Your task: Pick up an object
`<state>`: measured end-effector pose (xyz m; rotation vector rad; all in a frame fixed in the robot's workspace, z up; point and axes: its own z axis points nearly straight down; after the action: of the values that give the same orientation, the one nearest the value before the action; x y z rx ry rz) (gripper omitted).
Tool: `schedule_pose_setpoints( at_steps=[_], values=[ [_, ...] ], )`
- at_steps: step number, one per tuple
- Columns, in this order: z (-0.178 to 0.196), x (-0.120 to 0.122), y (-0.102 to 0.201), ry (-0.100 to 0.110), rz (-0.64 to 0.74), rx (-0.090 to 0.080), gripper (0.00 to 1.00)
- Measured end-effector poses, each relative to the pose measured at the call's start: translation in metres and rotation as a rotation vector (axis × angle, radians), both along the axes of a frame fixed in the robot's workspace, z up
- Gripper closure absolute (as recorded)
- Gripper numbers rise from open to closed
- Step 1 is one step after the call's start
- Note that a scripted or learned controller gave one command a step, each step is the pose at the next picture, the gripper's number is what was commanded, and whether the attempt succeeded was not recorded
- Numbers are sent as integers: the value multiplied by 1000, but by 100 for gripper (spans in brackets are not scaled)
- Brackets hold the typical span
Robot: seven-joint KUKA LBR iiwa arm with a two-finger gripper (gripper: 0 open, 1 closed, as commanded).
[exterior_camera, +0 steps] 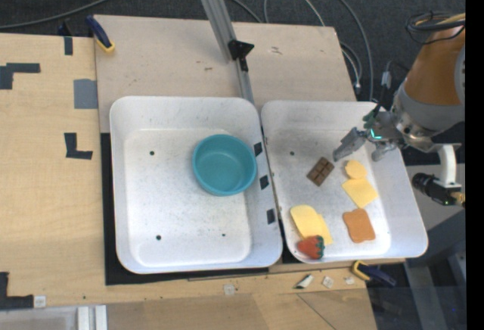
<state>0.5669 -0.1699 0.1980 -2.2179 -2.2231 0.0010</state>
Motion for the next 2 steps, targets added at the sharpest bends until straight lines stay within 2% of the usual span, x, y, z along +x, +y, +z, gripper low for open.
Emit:
schedule_pose_setpoints(
  at_steps=[1, 2],
  values=[
    [-53, -7, -8, 6, -2, 0, 0],
    [-105, -8, -7, 0, 0, -1, 0]
  ],
)
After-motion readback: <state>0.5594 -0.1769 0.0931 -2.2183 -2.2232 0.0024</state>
